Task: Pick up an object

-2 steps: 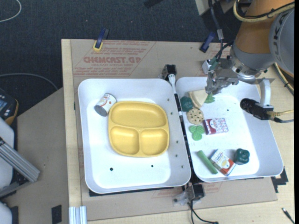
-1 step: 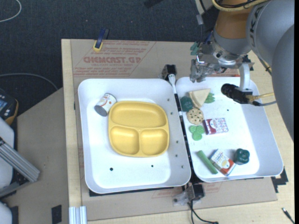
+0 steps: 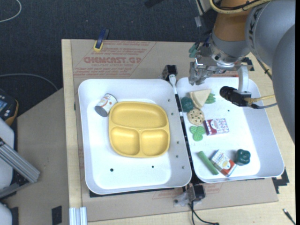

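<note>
Jaws of the gripper (image 3: 199, 77) are seen parted and empty above the sandwich (image 3: 200, 97); they should be lowered straight, then closed around it.

The grey arm (image 3: 274, 36) runs out of the picture at the top and right edges, so its upper links are cut off, and its bulk hides the far right corner of the right bin (image 3: 262, 139). The fingers (image 3: 199, 76) hang over that bin's far left corner, too small and dark to tell how they stand. The print on the small cartons (image 3: 217, 126) is too fine to read
</note>
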Robot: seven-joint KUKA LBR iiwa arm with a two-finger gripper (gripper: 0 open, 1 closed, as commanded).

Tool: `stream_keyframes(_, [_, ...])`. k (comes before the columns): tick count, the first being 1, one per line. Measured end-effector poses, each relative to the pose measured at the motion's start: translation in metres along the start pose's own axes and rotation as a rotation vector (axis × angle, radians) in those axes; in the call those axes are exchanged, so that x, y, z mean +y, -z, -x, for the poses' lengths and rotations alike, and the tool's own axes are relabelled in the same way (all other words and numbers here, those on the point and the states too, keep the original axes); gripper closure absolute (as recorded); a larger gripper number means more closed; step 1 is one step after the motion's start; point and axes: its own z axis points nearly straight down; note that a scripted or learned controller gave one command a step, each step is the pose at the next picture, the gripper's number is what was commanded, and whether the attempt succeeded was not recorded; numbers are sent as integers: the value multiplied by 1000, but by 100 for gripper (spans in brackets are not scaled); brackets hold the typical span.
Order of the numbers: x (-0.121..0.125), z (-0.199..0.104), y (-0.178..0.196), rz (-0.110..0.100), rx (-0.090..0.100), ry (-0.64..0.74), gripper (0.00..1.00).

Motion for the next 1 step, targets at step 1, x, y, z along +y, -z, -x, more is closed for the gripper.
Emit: stream_keyframes(1, [5,10,3,5,-2,-2,100])
